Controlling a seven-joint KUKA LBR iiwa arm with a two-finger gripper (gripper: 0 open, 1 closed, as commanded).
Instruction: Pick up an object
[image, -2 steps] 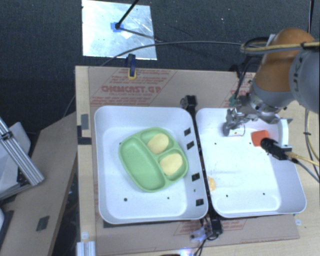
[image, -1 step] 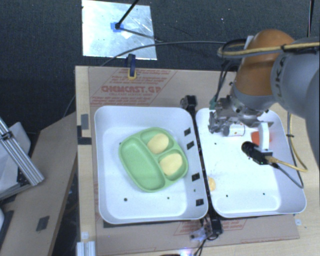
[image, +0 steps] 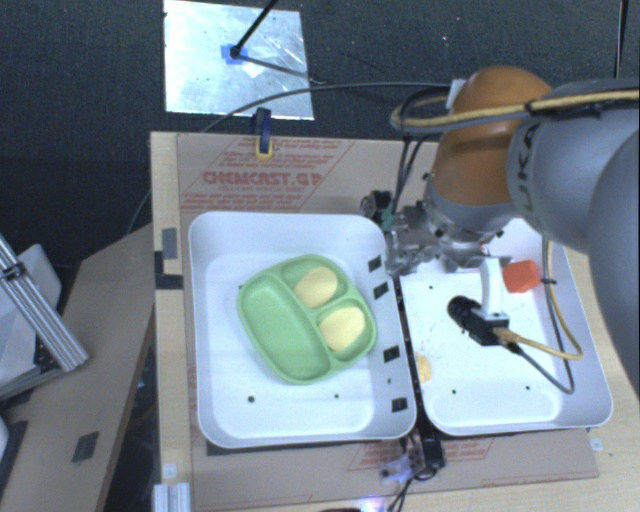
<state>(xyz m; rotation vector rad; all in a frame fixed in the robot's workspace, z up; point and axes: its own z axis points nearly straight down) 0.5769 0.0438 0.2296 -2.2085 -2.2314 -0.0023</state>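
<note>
A green divided tray (image: 290, 335) lies tilted in the left bin (image: 230, 400). It holds two pale yellow pieces, one (image: 318, 287) in its upper small compartment and another (image: 343, 326) in the lower one. An orange block (image: 521, 276) rests in the right bin (image: 500, 405) near its far right side. A small yellow piece (image: 424, 369) lies by the right bin's left wall. My gripper (image: 398, 256) hangs over the divider between the two bins, near their far end, just right of the tray.
The grey arm with its orange band (image: 490, 130) covers the far part of the right bin. A cardboard sheet (image: 270, 175) lies under both bins. A shiny foil square (image: 235, 55) sits behind the bench.
</note>
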